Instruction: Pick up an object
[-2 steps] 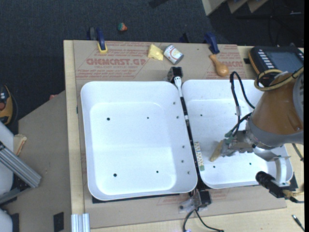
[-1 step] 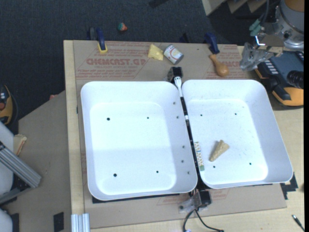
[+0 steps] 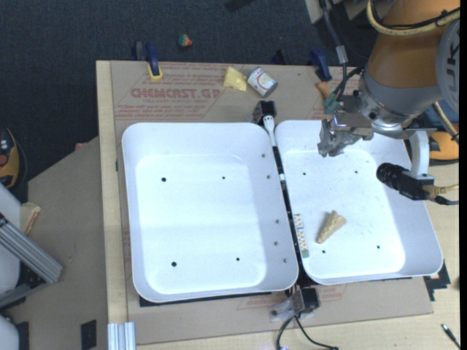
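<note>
A small tan wedge-shaped object (image 3: pixel 330 227) lies in the right bin (image 3: pixel 408 246), near its front left part. My gripper (image 3: pixel 333 147) hangs over the back of the same bin, well behind the wedge and apart from it. Its fingers point down and look close together with nothing between them.
The left bin (image 3: pixel 197 210) sits beside the right one, with a black divider strip (image 3: pixel 281 184) between them. On the cardboard behind the bins lie a yellow scrap (image 3: pixel 235 79) and a small white box (image 3: pixel 262 82). A black cylinder (image 3: pixel 398 177) juts from the arm over the right bin.
</note>
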Robot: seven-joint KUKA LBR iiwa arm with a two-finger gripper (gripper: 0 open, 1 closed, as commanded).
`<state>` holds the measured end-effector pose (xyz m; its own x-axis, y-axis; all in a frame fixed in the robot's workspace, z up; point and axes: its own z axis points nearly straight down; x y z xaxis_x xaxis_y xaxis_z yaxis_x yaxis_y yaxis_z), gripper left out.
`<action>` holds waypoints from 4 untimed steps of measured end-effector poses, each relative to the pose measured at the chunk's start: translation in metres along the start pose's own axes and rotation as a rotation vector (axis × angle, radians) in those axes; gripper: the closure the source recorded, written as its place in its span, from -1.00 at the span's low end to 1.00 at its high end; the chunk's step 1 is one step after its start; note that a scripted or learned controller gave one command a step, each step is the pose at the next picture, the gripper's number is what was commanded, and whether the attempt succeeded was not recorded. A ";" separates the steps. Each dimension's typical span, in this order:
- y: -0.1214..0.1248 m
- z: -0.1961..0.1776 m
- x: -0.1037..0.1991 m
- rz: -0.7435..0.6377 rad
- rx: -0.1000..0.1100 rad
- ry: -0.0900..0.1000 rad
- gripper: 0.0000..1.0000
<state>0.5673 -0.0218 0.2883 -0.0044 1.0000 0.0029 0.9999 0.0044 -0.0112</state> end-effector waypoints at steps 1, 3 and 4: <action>0.006 -0.103 0.053 -0.002 -0.024 -0.001 1.00; 0.004 -0.108 0.121 -0.001 -0.025 0.000 1.00; -0.008 -0.009 0.187 -0.002 0.000 -0.003 1.00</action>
<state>0.5588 0.1648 0.2981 -0.0067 1.0000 -0.0003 0.9999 0.0066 -0.0116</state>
